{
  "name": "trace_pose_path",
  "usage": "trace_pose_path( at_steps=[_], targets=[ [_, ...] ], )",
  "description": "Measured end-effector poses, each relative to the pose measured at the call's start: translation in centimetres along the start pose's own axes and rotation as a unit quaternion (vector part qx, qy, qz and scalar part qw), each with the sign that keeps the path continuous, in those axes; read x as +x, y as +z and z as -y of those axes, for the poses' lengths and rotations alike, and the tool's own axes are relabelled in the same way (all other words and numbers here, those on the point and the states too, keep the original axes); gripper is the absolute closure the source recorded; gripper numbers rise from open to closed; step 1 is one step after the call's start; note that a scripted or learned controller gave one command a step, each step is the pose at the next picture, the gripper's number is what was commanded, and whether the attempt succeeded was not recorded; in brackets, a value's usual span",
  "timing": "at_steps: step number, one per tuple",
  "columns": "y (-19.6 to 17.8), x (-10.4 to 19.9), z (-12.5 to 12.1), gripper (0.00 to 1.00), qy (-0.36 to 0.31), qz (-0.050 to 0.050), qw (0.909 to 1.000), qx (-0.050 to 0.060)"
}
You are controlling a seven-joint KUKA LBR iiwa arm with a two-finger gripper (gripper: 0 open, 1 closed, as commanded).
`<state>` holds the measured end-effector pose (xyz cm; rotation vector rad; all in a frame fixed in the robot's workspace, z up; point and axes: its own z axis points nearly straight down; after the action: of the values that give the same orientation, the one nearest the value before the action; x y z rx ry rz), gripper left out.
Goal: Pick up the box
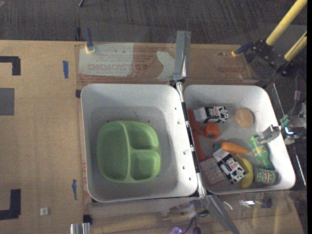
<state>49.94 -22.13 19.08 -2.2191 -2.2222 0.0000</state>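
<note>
Two small white cartons with black cow patches lie in the right bin (271,101). One box (211,113) lies on its side near the bin's back left. The other box (229,166) lies slanted at the front, beside a banana (248,173). My gripper (271,133) sits low at the bin's right wall, just above a green bottle (259,149). It is well right of both boxes and touches neither. Only part of it is in view against the bin's rim.
The right bin also holds a round cookie (244,117), a carrot (235,147), an orange ball (211,130), a red piece (197,136), a waffle-like square (210,169) and a green can (265,176). A green divided plate (128,150) lies in the left bin (92,106).
</note>
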Motion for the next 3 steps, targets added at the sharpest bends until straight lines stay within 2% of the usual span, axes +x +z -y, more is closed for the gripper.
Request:
trace_pose_path(
  at_steps=[1, 2, 3],
  targets=[
    [7.5, 7.8, 1.2, 0.0, 0.041, 0.002, 0.9991, -0.011],
    [6.5, 7.8, 1.1, 1.0, 0.041, 0.003, 0.9991, -0.013],
    [-1.9, 14.3, -0.6, 1.0, -0.131, 0.001, 0.9914, -0.001]
  ],
)
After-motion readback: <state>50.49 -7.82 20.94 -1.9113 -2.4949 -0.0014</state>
